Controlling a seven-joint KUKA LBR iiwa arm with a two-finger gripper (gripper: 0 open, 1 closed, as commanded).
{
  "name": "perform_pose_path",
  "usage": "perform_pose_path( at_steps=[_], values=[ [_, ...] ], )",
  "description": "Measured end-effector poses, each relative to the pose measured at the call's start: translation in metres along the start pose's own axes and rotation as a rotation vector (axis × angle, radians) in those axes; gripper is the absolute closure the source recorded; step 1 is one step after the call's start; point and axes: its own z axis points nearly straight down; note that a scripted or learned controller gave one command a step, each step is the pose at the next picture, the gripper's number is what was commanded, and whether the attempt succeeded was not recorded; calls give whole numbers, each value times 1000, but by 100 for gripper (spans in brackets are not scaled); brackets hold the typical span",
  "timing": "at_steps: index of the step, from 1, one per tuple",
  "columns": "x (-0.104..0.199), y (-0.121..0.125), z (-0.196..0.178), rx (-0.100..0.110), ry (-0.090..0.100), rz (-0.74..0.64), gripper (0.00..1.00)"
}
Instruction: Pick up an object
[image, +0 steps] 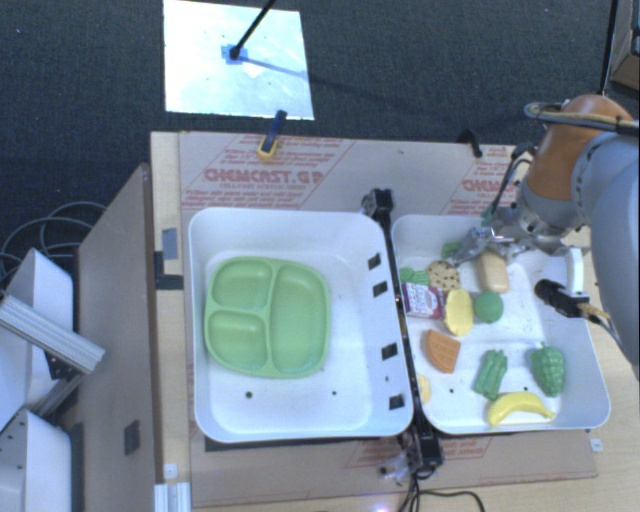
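Hovering near right bin (598, 400) far rim, fingers (478, 238) state unclear; food crowded below.

arm casing: we see the arm (608, 190) as smooth, rounded light-grey shells.
band: we note an orange band (560, 158) around the segment above the wrist, capped by a thin grey ring.
wrist hardware: we make out a metallic grey gripper (478, 240) with small angular parts.
cables: we see thin dark cables running beside the orange band.
markings: we cannot read any.
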Motion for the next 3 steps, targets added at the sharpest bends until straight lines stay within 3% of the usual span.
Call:
perform_pose_path(
  at_steps=[1,2,3],
  values=[
    [0,0,-11,0,0,-1,100],
    [10,1,-65,-9,0,1,100],
    [97,0,3,-1,5,-5,100]
  ],
)
